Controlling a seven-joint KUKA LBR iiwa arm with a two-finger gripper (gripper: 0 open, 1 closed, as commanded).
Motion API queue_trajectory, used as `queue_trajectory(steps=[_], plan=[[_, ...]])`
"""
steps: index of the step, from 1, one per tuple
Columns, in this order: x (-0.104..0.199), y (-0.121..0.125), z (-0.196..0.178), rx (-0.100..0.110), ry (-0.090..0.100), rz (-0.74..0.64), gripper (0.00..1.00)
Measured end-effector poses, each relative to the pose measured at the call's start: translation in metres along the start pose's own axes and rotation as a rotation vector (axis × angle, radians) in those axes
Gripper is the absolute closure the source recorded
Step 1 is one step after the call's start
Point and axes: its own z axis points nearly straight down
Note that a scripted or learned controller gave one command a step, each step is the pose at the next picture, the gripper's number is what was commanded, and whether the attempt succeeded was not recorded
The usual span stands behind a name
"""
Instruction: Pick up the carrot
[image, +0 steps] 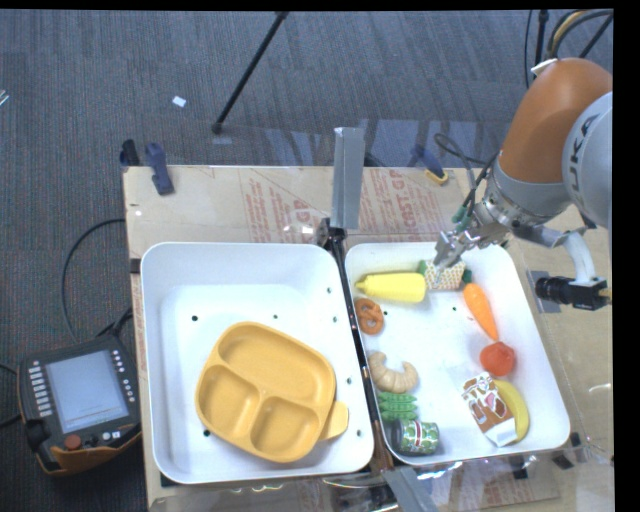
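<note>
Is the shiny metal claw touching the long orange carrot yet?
Apart. The camera view shows the gripper hanging above the right bin's far edge, with white floor between it and the long orange carrot.

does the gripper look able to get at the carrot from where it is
Probably yes. The gripper hangs just above the right bin, up-left of the carrot, which lies uncovered; only the corn cob is close by.

The arm (560, 130) is reaching in from the right, its orange band bulging large above the grey wrist (515, 200). The wrist is angling down and to the left, carrying the end effector (447, 252) low at its tip. The end effector is pointing downward and leftward, its slim fingers (443, 256) sitting close together; whether anything is lying between them cannot be told.
</note>
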Motion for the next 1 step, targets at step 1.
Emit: queue_trajectory(steps=[1], plan=[[-0.0071, -0.0655, 0.0289, 0.005, 0.003, -0.246, 1.0]])
